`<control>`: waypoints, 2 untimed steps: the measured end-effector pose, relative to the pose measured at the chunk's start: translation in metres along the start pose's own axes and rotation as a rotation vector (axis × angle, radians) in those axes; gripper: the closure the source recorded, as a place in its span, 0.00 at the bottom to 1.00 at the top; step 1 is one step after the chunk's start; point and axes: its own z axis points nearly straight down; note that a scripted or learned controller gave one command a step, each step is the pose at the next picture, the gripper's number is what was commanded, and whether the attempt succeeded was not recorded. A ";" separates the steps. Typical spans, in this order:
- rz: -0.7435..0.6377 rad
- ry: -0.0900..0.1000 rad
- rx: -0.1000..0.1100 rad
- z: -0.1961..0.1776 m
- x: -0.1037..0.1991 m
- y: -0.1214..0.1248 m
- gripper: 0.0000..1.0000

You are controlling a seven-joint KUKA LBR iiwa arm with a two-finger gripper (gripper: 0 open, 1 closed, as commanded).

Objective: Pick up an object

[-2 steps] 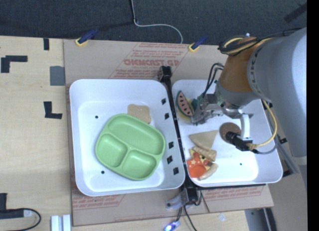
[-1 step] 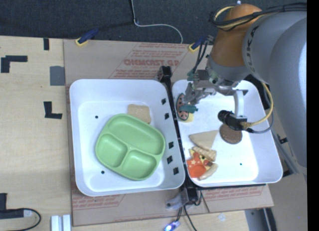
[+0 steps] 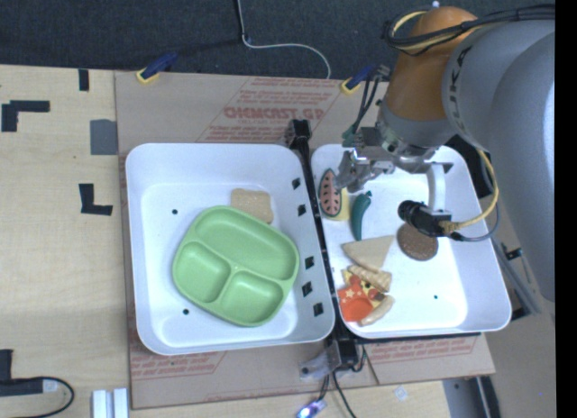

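pizza slice [image 3: 364, 295] sits nearest in the right bin [image 3: 469, 304]. farther back, the gripper [image 3: 353, 171] hovers, whether released or clenched i cannot tell, just above the watermelon slice [image 3: 330, 194] and green pepper [image 3: 360, 213]; descend straight, centred on one.

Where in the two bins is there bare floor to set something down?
Right bin: bare front-right patch, past the pizza slice and brown disc; crowded near the gripper. Left bin: bare strips around the green tray.
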 end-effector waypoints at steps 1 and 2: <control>0.003 0.001 0.006 0.011 0.028 -0.067 1.00; -0.003 0.002 -0.016 -0.187 0.064 -0.099 1.00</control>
